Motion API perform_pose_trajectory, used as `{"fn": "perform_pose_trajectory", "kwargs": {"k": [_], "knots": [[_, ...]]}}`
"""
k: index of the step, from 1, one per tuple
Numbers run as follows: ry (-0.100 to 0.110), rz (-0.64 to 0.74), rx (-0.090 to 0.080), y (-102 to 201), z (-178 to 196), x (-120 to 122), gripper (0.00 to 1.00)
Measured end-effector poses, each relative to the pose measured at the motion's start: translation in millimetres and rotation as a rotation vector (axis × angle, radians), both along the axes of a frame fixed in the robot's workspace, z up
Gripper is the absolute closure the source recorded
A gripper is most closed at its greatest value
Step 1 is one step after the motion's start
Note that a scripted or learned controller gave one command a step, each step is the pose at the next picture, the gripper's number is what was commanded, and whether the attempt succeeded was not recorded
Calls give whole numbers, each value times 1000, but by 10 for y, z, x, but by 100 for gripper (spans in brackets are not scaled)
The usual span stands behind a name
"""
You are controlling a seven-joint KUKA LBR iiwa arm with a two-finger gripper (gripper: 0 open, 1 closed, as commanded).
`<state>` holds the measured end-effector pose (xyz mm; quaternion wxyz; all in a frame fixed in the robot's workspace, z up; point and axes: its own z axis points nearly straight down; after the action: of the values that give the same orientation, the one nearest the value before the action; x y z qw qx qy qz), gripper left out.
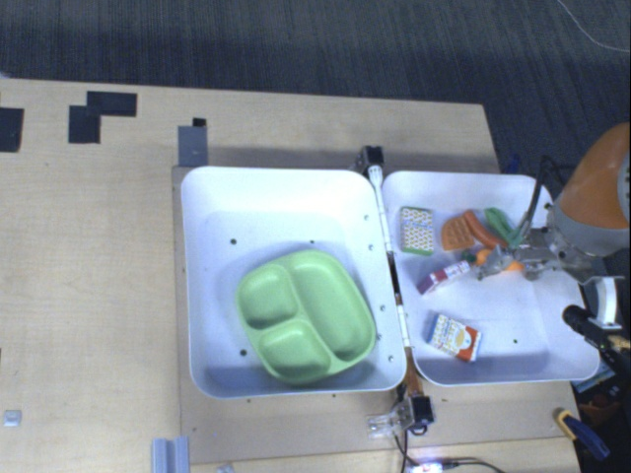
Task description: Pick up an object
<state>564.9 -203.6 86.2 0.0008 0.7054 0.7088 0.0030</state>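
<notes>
The right bin holds several small objects. A dotted green-and-white packet lies at its upper left, with an orange toy and a green piece beside it. A small red-and-white tube lies near the middle, and an orange-and-white carton lies at the lower left. My gripper reaches in from the right, low over the bin, just right of the tube and below the orange toy. A small orange bit shows at its tip.
The left bin holds a green divided plate. A ridge separates the two bins. The arm's orange band hangs over the right bin's right rim. Cables lie by the front edge.
</notes>
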Motion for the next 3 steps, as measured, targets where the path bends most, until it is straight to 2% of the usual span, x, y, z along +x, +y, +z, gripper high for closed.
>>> {"fn": "perform_pose_trajectory", "kwargs": {"k": [1, 2, 3], "knots": [[-7, 2, -5, -9, 118, 18, 100], [-7, 2, -5, -9, 117, 17, 0], [-11, 5, -5, -2, 227, 33, 100]]}}
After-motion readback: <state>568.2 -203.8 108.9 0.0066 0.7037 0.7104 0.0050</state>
